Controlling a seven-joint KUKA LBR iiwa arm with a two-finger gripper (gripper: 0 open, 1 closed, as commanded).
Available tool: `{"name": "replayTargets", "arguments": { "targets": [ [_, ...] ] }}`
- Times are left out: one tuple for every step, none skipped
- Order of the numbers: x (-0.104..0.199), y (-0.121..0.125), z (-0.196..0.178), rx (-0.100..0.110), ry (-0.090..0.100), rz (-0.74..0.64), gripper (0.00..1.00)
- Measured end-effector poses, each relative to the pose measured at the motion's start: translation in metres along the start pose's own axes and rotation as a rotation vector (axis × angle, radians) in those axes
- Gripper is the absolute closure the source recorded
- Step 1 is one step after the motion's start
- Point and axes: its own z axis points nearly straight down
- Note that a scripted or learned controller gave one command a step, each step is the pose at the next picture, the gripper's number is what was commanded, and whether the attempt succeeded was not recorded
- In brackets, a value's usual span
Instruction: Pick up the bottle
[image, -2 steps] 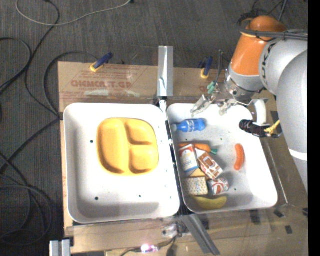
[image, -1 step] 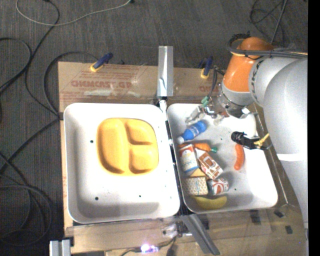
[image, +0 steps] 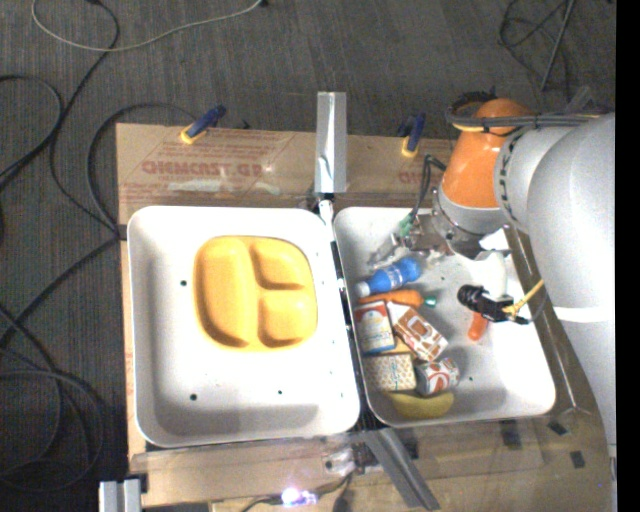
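Blue and clear, the bottle (image: 393, 277) lies on its side in the right bin (image: 520, 385), and our gripper (image: 410, 237) hangs just above its far end; whether the fingers are spread or clenched we cannot tell. We judge we should centre across the bottle's body, clear of the orange carrot (image: 405, 297) touching its near side, before closing.

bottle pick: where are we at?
Done: the arm has reached into the right bin, and the hand sits right over the blue bottle. In hand: nothing that I can confirm; the bottle lies on its side on the bin floor, next to the carrot and cartons. Left: a grasp and the lift. The yellow tray in the left bin isn't involved.
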Motion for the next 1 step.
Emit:
{"name": "replayTargets", "arguments": {
  "targets": [
    [0.0001, 0.001, -0.0108, -0.002, 0.002, 0.001, 1.0]
  ]
}}
